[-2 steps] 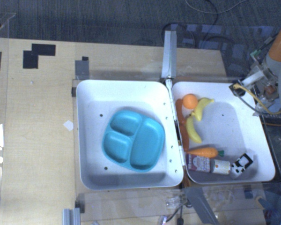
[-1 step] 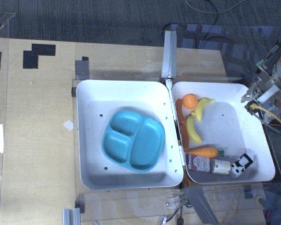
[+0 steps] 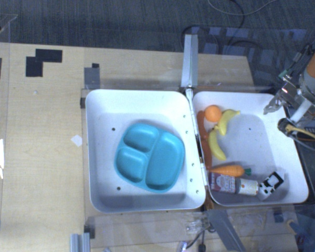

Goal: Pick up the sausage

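- Bottle [image 3: 235,184] lies along right bin's [image 3: 283,196] near wall.
- Sausage [image 3: 202,135] hugs the left wall beside banana [image 3: 219,140]; grasp risks wall collision.
- Gripper [image 3: 283,112] at right rim; finger state: cannot tell.

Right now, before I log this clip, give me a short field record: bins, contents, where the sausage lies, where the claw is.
left bin: blue divided plate
right bin: sausage, orange, banana, carrot, bottle
sausage: lying along the right bin's left wall, beside the banana
orange: at the sausage's far end
carrot: above the bottle
claw: over the right bin's far right corner, apart from the sausage
sausage status: not picked up
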Robot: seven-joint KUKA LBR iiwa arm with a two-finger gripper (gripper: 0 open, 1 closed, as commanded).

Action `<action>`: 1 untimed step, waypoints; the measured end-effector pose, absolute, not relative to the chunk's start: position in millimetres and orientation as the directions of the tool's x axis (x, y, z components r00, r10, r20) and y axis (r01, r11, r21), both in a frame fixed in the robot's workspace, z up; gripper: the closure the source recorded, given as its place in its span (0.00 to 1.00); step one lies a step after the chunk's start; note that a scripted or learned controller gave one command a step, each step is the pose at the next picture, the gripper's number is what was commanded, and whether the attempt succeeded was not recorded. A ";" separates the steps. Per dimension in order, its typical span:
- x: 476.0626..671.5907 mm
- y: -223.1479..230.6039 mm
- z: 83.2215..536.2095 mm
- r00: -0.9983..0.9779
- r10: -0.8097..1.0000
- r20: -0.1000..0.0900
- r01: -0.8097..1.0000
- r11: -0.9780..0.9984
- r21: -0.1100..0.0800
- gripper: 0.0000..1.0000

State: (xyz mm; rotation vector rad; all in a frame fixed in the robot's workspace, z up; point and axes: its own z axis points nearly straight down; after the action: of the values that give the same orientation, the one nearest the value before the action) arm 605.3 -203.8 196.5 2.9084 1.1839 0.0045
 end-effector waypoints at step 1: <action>487.3 -163.5 174.3 0.878 0.478 0.002 0.478 -0.878 0.000 0.00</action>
State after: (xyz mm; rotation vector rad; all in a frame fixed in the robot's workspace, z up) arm 487.3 -163.5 174.3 3.0451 0.7749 0.0022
